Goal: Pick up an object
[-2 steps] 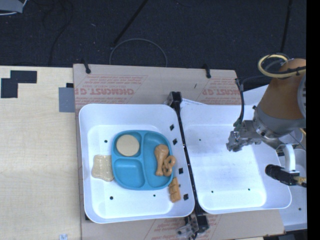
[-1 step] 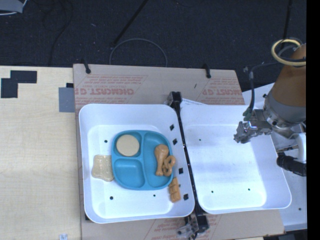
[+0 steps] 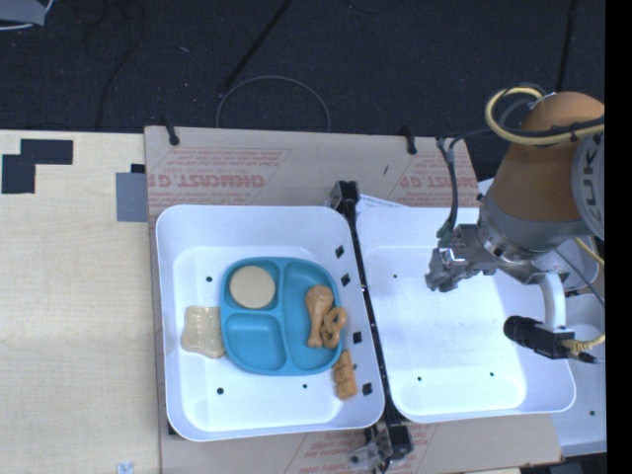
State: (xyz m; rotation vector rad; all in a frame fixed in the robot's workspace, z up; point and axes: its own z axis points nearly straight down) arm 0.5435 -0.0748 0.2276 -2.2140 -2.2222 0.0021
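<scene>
two shallow white bins are seen side by side on a cardboard sheet (image 3: 257, 171) laid over a pale wooden tabletop (image 3: 69, 294). the left bin (image 3: 188, 227) carries a blue divided tray (image 3: 259, 349) lying flat near its middle. a round beige disc (image 3: 252, 286) is set in the tray's upper left compartment, and a tan twisted piece (image 3: 324, 316) is laid in the tray's right compartment. a pale flat slice (image 3: 203, 331) is placed on the bin floor just beside the tray's left edge, touching or nearly touching it. a small brown chunk (image 3: 345, 375) is found just outside the tray's lower right corner, close to the divider between the bins. the arm is seen reaching in from the right, with its orange band (image 3: 543, 156) above the grey wrist, and the gripper (image 3: 446, 268) is held over the upper middle part of the right bin (image 3: 474, 403), well apart from everything in the left bin. nothing is seen between the fingers; whether they are apart or together cannot be told from this slanted view. dark cables (image 3: 267, 92) are spread over the black floor behind the bins.
</scene>
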